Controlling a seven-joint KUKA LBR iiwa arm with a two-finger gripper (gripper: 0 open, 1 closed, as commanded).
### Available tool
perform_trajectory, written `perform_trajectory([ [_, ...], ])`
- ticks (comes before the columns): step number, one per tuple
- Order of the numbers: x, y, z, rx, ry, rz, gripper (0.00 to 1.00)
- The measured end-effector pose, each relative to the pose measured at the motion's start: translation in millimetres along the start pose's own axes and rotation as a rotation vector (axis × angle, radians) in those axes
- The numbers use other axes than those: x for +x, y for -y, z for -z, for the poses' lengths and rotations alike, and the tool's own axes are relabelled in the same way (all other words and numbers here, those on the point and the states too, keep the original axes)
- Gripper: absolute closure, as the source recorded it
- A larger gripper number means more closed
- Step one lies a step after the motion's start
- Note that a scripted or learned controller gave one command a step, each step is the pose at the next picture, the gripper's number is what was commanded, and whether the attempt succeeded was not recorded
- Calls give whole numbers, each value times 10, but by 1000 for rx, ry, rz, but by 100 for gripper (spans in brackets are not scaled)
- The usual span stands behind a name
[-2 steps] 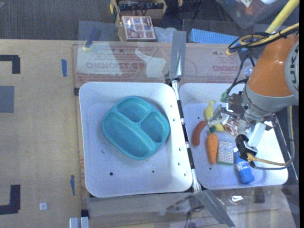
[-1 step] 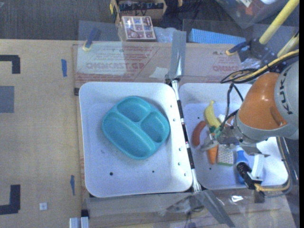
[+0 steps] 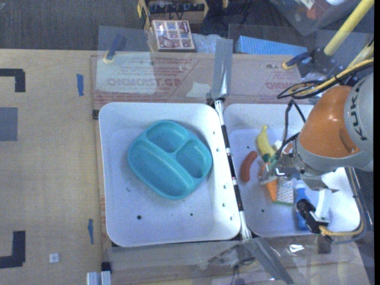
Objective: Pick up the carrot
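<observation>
Carrot [image 3: 272,190], orange, seemingly partly hidden

1. My one camera sits fixed above the bench [image 3: 47,159], looking down at a slant, so the far edge lies at the top of the frame.
2. It stands far enough back to take in both white bins side by side: the left bin [image 3: 119,218] and the right bin [image 3: 344,212].
3. My arm [image 3: 329,129] enters from the right edge of the view.
</observation>
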State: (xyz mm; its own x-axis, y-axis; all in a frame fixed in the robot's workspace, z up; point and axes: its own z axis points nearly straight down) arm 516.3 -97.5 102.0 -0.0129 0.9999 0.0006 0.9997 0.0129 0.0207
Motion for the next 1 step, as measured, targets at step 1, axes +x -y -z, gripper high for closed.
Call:
perform_trajectory([
  [1, 111, 352, 832, 20, 2, -144, 100],
])
